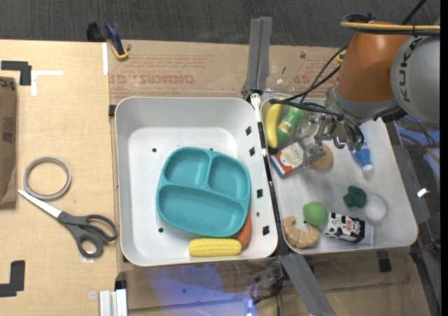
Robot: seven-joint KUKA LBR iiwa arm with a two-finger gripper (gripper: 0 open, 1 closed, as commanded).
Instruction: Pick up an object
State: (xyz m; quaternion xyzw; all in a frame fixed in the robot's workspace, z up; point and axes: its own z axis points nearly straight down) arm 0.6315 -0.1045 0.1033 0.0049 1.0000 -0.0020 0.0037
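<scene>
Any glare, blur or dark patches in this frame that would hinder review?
Camera view: evenly lit and sharp; bluish-violet glare on the bench's near edge; the gripper is a cluttered mass over the right bin, hard to resolve; soft shadow beneath the teal tray.

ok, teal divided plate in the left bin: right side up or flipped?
Right side up. The teal divided plate shows its three recessed compartments facing the camera, lying flat in the left white bin.
</scene>
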